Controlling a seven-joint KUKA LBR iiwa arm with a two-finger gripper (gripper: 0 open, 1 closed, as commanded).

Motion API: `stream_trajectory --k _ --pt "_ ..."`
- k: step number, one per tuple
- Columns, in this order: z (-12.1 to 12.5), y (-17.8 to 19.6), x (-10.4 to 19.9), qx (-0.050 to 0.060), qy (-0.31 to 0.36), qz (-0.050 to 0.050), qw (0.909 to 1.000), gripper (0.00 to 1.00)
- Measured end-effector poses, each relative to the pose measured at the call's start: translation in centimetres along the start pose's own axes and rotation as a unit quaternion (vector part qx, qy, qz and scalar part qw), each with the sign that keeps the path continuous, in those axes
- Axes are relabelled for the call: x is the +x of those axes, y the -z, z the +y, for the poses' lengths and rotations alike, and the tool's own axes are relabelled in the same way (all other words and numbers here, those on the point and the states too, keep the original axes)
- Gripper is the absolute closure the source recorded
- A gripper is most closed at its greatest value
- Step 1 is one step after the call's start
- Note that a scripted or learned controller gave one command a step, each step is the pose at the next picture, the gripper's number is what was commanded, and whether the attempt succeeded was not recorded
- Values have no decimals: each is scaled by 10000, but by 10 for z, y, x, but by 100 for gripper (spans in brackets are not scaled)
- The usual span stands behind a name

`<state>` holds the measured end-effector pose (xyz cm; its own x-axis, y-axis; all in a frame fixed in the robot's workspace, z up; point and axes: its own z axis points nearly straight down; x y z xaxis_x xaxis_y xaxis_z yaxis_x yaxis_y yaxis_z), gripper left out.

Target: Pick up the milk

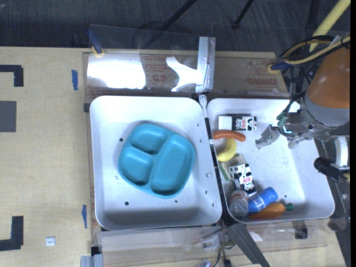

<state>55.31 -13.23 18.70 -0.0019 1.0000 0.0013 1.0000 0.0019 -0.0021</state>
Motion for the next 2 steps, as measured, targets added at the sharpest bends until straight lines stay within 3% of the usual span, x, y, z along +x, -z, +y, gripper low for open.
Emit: stream_trajectory --k 1,2 --pt "-19 44 64 -15 412 -7 9991 0" --pt "-52 -3 80 2 2071 -1 9783 0"
